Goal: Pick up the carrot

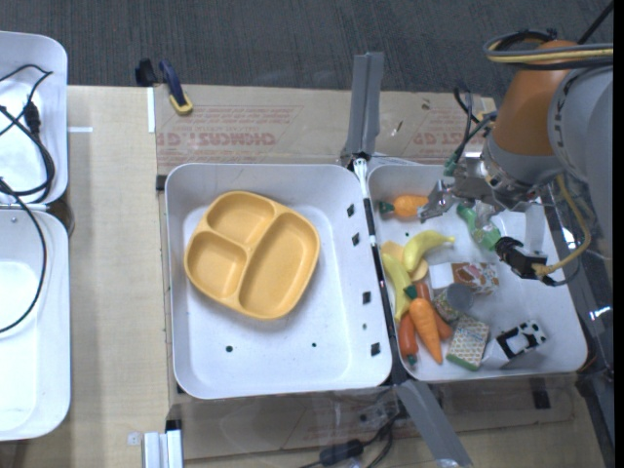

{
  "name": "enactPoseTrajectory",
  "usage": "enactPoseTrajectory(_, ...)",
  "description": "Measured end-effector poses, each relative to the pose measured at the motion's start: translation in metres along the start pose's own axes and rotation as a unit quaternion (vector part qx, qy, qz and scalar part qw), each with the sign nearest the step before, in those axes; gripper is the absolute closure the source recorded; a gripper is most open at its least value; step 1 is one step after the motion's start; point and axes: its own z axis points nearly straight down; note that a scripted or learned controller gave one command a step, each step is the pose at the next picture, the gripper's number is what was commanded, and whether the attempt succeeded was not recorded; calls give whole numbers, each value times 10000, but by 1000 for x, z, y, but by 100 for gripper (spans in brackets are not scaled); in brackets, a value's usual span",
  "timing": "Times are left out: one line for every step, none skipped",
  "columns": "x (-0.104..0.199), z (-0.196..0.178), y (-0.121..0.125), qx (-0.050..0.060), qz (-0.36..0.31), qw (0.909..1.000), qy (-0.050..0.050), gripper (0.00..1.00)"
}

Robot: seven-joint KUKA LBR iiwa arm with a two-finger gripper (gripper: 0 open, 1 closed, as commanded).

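The carrot (425, 329) is orange and tapered. It lies near the front left of the right bin (565, 344), its tip pointing to the front, next to a redder tapered piece (407, 337). My gripper (450, 203) hangs over the back of that bin, well behind the carrot. It sits just right of a small orange toy with a green end (409, 206). Nothing shows in its grasp.
Yellow bananas (417, 252), a printed pouch (475, 277), a green bottle (484, 226), a scrub sponge (468, 342) and a black-and-white item (521, 338) crowd the right bin. The left bin (195, 359) holds a yellow divided plate (253, 253). A grey divider post (365, 105) stands between the bins.
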Motion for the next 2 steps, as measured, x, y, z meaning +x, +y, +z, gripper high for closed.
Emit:
enactPoseTrajectory(10,47,19,-7,-644,9979,3,0)
enactPoseTrajectory(9,37,20,-14,-643,9979,-1,100)
